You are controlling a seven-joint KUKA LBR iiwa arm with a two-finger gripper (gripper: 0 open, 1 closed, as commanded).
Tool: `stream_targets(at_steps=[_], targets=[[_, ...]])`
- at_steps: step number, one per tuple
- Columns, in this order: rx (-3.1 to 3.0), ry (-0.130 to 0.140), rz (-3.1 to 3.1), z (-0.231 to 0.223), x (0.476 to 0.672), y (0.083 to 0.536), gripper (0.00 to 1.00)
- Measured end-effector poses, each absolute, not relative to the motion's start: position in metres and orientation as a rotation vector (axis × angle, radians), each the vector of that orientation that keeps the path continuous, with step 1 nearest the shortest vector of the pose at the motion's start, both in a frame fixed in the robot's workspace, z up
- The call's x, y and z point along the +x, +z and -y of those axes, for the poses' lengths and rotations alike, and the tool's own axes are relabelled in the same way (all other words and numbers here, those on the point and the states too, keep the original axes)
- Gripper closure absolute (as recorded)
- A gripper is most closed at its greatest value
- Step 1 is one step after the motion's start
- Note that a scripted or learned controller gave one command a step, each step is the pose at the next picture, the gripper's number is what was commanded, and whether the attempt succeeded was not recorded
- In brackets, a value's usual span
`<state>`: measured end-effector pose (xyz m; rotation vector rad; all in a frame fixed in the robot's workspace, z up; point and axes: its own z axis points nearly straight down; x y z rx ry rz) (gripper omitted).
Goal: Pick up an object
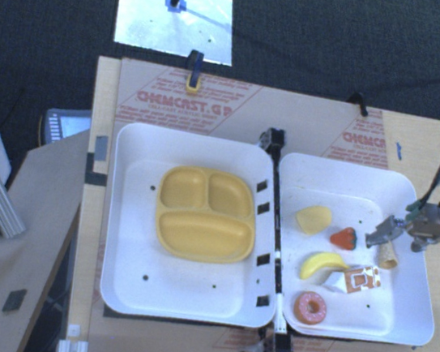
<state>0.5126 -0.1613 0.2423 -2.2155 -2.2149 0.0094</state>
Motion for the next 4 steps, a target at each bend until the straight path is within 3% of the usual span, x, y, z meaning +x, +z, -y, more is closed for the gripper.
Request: stream_targets(at_steps=[1,4], targets=[[-2.219,-0.001,2.226,0.161,0.515,0.249,0.00],[-2.221,-0.002,2.224,0.160,0.517,0.083,0.00]])
